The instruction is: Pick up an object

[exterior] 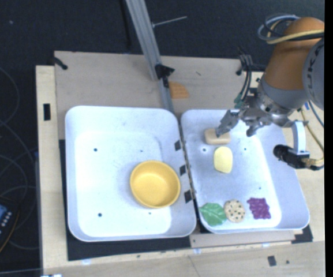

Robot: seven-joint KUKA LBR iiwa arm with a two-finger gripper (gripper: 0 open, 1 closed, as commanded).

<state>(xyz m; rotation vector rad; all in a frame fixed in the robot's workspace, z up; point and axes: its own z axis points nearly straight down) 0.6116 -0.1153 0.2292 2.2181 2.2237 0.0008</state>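
My gripper (239, 126) hangs over the back of the right bin (281, 180), its two fingers spread apart with nothing between them. Just left of the left finger a small tan block (213, 135) lies near the bin's back left corner. A pale yellow lemon-shaped piece (223, 159) lies below it, toward the bin's middle. Along the front edge lie a green leaf (212, 213), a round cookie (234, 210) and a purple grape cluster (259, 207).
The left bin (97, 149) holds a yellow bowl (154, 183) near its front right. A slanted grey metal post (146, 36) rises behind the bins. A small orange tag (178, 90) lies on the bench behind them.
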